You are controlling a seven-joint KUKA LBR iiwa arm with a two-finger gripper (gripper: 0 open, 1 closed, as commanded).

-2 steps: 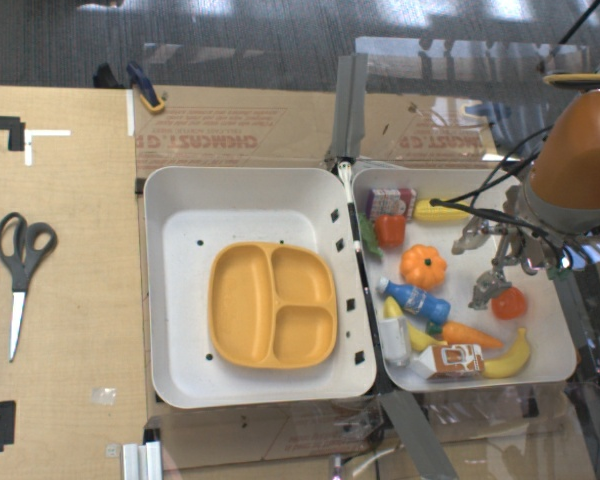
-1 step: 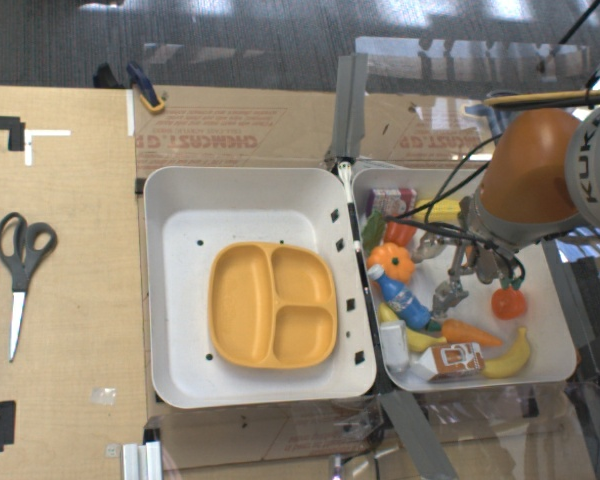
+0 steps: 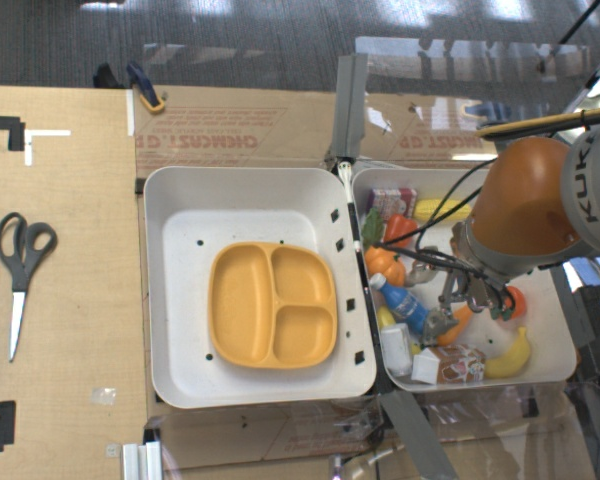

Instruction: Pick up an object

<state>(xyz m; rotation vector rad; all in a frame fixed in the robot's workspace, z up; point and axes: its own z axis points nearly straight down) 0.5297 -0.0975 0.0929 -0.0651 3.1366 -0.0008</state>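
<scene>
The right bin (image 3: 552, 366) holds a heap of small objects: a blue bottle (image 3: 404, 305), an orange fruit (image 3: 382, 265), a red piece (image 3: 400, 230), a banana (image 3: 510, 357), a yellow item (image 3: 438, 209) and small cartons (image 3: 450, 364). My gripper (image 3: 454, 310) reaches down into this heap, its tips among the objects beside the blue bottle. The orange-banded wrist (image 3: 525, 208) covers the bin's right part. Nothing shows clearly between the fingers.
The left bin (image 3: 170, 298) carries a yellow divided plate (image 3: 274, 305). Scissors (image 3: 20, 268) lie on the wooden bench at far left. A grey divider post (image 3: 348, 108) stands between the bins at the back. Cardboard lies behind them.
</scene>
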